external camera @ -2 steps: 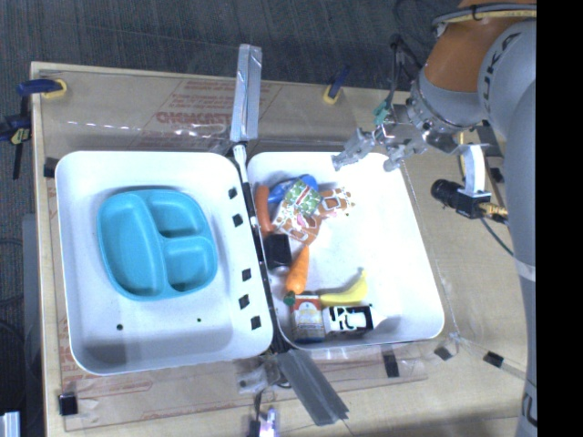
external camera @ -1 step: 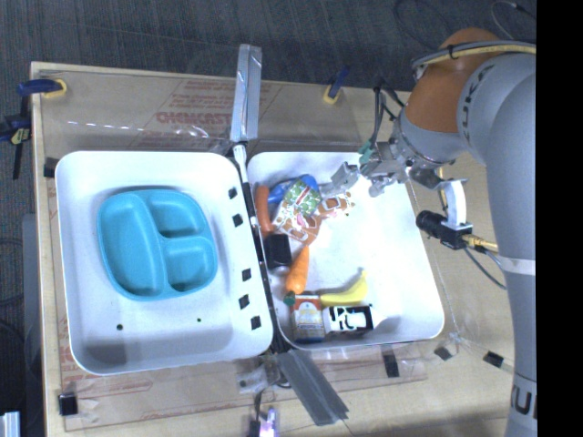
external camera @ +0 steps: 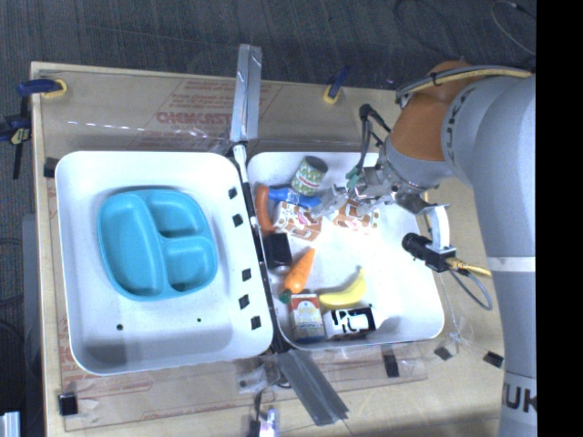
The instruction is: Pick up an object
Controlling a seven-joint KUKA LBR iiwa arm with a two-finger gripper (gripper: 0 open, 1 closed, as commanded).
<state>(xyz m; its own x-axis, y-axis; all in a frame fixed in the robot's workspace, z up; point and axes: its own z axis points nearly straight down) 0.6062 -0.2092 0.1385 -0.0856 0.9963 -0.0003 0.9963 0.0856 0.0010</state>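
Where the arm reaches in from the right, the gripper (external camera: 364, 192) sits low over the far part of the right bin (external camera: 414, 285). Whether it is clenched, released or grasping anything cannot be told, as the wrist and cabling cover it from above.

Position of items relative to the gripper:
- One orange-and-white patterned packet (external camera: 356, 216) lies just beside it on the near side; contact cannot be confirmed.
- One can (external camera: 311, 175) lies near it on the left, tilted.
- A second patterned packet (external camera: 297, 219) lies below the can.
- One banana (external camera: 344, 289) lies well apart, toward the near wall.

Other contents of the right bin:
- One carrot (external camera: 300, 269), touching the banana's left end.
- One black block (external camera: 278, 247) against the left wall.
- One orange item (external camera: 262, 205) along that wall, too blurred to identify.
- One small carton (external camera: 307, 318) and one black box with white markings (external camera: 354, 320), side by side at the near wall; the markings are unreadable.

Left bin (external camera: 77, 326): one blue divided tray (external camera: 157, 241).
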